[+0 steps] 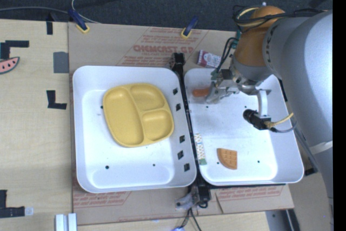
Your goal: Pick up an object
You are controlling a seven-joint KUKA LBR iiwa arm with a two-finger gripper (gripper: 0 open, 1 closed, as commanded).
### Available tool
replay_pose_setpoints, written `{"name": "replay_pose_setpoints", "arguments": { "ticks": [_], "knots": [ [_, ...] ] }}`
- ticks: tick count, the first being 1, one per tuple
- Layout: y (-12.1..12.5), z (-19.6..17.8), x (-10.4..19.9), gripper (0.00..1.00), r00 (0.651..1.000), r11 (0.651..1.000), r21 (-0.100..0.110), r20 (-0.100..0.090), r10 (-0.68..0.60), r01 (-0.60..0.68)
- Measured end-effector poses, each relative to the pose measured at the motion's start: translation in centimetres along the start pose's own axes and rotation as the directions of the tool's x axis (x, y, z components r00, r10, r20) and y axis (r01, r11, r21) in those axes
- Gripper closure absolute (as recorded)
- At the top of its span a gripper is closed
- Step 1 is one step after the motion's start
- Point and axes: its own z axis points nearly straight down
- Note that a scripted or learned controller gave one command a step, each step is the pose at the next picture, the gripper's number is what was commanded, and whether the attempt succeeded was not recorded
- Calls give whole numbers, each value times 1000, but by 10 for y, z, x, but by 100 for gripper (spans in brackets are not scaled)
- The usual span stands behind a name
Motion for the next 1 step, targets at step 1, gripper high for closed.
{"name": "replay_pose_setpoints", "arguments": {
  "ticks": [1],
  "knots": [
    [0, 0, 0, 0, 1000, 1000, 0, 0, 0, 0]
  ]
}}
